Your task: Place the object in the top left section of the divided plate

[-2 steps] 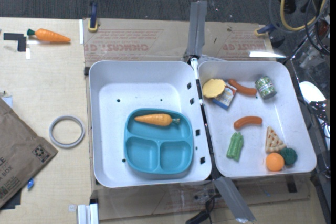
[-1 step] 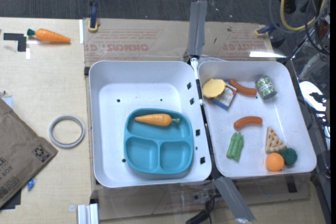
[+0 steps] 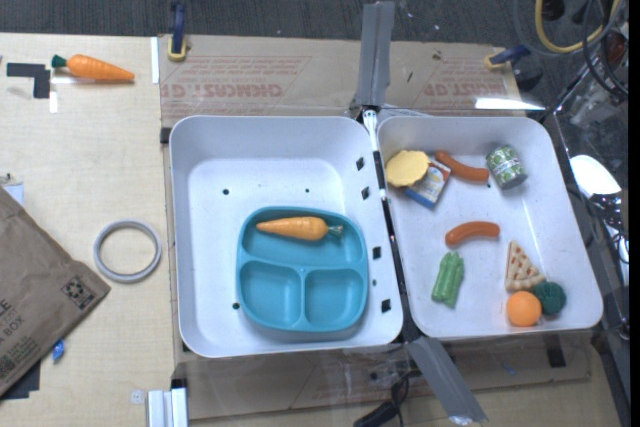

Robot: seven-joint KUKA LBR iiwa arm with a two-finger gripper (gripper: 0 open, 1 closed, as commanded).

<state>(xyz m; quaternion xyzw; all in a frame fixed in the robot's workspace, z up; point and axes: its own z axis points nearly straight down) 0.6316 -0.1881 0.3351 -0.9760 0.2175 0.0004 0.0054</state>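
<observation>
Camera view: carrot (image 3: 293,228) lies in divided plate (image 3: 262,311).

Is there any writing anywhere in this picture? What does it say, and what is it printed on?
"CHEMCO'S, LTD", red, upside down, as best I can read it: on the cardboard sheet behind the left bin.
The same red print on the cardboard behind the right bin: too faint to read.
"BOX": on the brown cardboard box at the left edge; the letters above it are cut off.
Label on the small can: too small to read.
</observation>
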